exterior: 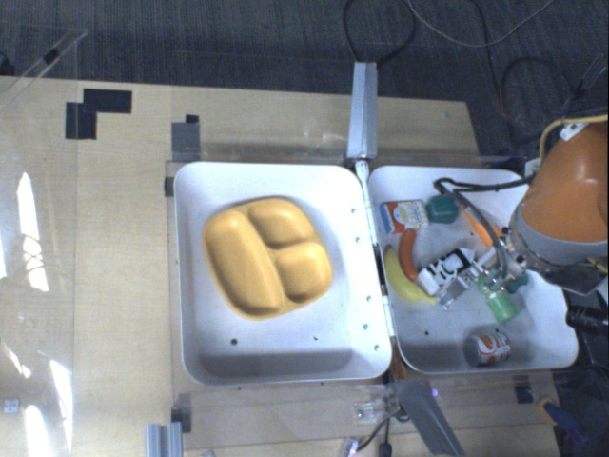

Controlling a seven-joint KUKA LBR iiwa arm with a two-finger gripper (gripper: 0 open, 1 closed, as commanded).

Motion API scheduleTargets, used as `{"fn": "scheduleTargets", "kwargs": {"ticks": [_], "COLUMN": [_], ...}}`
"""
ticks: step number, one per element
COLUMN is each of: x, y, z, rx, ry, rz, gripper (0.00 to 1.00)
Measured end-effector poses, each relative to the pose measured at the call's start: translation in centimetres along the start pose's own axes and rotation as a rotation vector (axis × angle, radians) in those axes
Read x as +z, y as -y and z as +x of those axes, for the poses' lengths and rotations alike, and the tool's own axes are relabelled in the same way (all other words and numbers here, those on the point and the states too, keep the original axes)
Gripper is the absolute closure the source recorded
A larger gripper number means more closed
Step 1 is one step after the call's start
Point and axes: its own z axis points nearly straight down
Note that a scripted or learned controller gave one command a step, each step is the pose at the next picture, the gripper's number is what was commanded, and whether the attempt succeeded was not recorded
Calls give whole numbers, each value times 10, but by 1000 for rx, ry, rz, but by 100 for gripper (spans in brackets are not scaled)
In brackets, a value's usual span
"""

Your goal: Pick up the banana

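The yellow banana (403, 280) lies along the left wall of the right bin (542, 346), curving toward the bin's middle. A red curved piece (408, 249) rests against its upper side. My gripper (443, 280) reaches in from the right, just off the banana's right end, low over the bin floor. Its fingers (445, 267) stand open and nothing shows between them. The orange band of the arm (569, 190) hangs over the bin's right side.
Around the gripper in the right bin are a small carton (403, 215), a teal object (442, 208), an orange stick (481, 228), a green bottle (500, 304) and a can (488, 347). The left bin (190, 284) holds a yellow divided plate (267, 255).
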Motion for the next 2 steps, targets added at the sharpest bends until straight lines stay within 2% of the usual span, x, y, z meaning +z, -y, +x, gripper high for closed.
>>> {"fn": "scheduleTargets", "kwargs": {"ticks": [1, 2], "x": [-9, -9], "y": [-3, -3], "z": [-1, -1], "rx": [-1, -1], "ry": [2, 2], "rz": [-3, -3], "gripper": [100, 0]}}
